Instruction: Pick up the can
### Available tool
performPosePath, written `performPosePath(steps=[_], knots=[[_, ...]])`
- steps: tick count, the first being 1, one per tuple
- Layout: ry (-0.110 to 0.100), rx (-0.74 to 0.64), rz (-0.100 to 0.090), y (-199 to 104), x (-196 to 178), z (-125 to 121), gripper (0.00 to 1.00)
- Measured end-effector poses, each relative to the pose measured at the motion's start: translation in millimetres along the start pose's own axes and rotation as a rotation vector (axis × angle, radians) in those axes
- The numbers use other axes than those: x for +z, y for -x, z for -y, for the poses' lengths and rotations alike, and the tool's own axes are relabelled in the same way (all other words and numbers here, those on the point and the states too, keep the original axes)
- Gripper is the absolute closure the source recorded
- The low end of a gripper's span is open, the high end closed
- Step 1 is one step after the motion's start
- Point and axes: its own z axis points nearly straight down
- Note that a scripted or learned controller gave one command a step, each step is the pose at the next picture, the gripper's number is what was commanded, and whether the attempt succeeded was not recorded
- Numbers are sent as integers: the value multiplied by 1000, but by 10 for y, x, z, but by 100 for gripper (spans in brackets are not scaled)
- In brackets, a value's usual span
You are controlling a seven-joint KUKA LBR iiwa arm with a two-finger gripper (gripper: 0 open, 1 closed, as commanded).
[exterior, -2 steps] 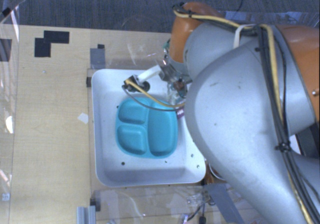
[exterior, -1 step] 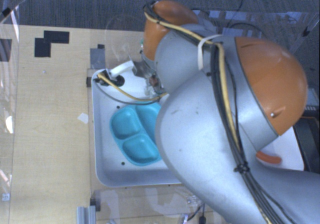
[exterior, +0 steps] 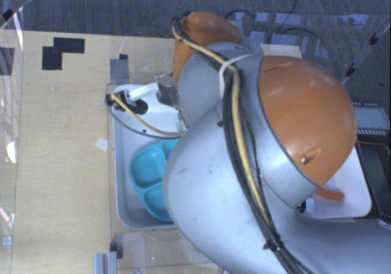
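Can isn't made out from the camera view, so its bearing and long axis vs the gripper can't be told; prob. under the arm point(exterior: 256, 162). Arm reaches in from right, bulk folded over both bins, wrist end down over left bin point(exterior: 122, 144) near a turquoise divided tray point(exterior: 149, 172). Gripper state: can't tell.

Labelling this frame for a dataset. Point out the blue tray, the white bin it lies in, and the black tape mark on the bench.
blue tray point(exterior: 151, 176), camera view, on its upper compartment.
white bin point(exterior: 124, 202), camera view, on its bare left floor.
black tape mark point(exterior: 61, 52), camera view, on its middle.
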Motion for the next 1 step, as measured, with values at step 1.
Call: performPosePath(steps=[1], knots=[[-3, -45, 2, -376, 237, 319, 100]])
